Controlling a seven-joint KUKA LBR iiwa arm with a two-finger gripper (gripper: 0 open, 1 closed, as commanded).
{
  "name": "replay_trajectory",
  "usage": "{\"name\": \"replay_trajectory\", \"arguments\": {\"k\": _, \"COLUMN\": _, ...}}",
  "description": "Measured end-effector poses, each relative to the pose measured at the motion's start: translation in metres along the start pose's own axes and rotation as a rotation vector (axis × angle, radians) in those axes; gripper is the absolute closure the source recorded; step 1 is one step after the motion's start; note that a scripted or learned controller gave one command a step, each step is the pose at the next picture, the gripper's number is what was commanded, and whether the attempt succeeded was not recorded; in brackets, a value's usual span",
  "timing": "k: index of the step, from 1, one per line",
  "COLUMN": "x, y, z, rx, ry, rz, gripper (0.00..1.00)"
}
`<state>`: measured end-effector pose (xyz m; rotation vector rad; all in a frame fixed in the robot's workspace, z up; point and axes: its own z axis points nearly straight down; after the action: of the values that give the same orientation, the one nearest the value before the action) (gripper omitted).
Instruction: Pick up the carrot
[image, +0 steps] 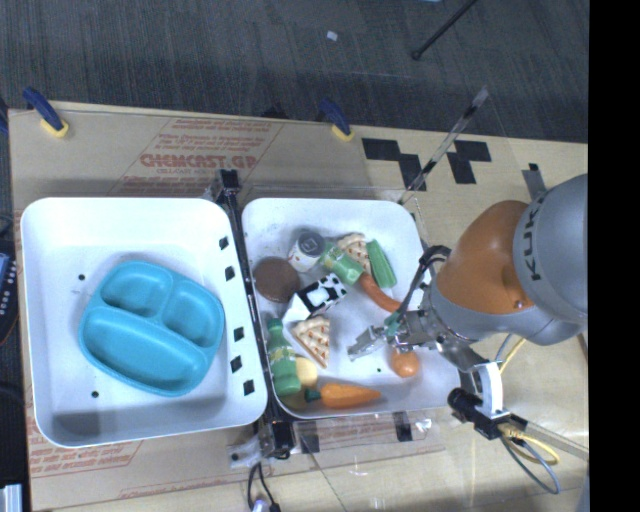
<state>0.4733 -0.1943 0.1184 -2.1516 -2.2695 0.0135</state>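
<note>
The carrot (345, 396) is orange and tapered, and it lies flat along the front wall of the right bin (400, 215), beside some green and yellow toy food. My gripper (378, 338) hangs low over the bin's right half, above and to the right of the carrot and apart from it. A small orange ball (405, 364) sits just under the wrist. A thin orange-red pepper-like piece (378, 293) lies just behind the gripper.
The right bin also holds a brown round piece (274, 279), a grey can (307, 245), a waffle wedge (313, 340), green pieces (380, 260) and a black-and-white block (322, 294). In the left bin (50, 300) rests a blue divided plate (152, 326).
</note>
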Motion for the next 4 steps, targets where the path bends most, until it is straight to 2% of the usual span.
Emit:
{"name": "replay_trajectory", "arguments": {"k": 1, "x": -0.014, "y": 0.004, "z": 0.026, "rx": -0.011, "ry": -0.001, "rz": -0.33, "gripper": 0.0}}
{"name": "replay_trajectory", "arguments": {"k": 2, "x": -0.015, "y": 0.003, "z": 0.027, "rx": -0.004, "ry": -0.001, "rz": -0.727, "gripper": 0.0}}
{"name": "replay_trajectory", "arguments": {"k": 3, "x": -0.003, "y": 0.003, "z": 0.027, "rx": -0.002, "ry": 0.002, "rz": -0.635, "gripper": 0.0}}
{"name": "replay_trajectory", "arguments": {"k": 4, "x": -0.015, "y": 0.003, "z": 0.016, "rx": -0.011, "ry": -0.008, "rz": -0.545, "gripper": 0.0}}
